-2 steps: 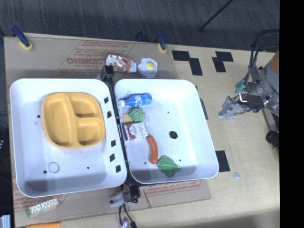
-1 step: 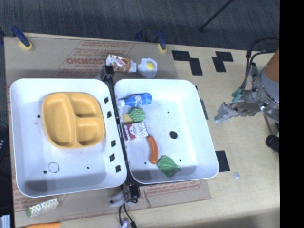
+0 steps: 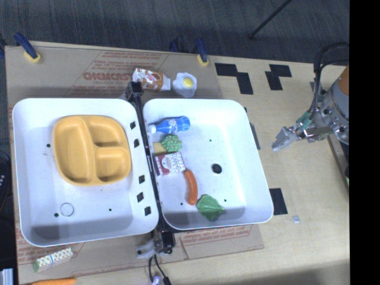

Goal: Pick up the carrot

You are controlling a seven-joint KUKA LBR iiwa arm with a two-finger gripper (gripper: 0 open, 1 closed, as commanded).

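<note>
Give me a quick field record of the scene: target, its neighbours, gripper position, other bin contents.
target: carrot, lying in the right bin, near its front
neighbours: green leafy item just in front of it; red packet behind it, on its left in the view
also in right bin: blue bottle, green bumpy item
gripper: gripper outside the bins, over the bench to the right, away from the carrot
left bin: left bin holds a yellow divided plate
</note>
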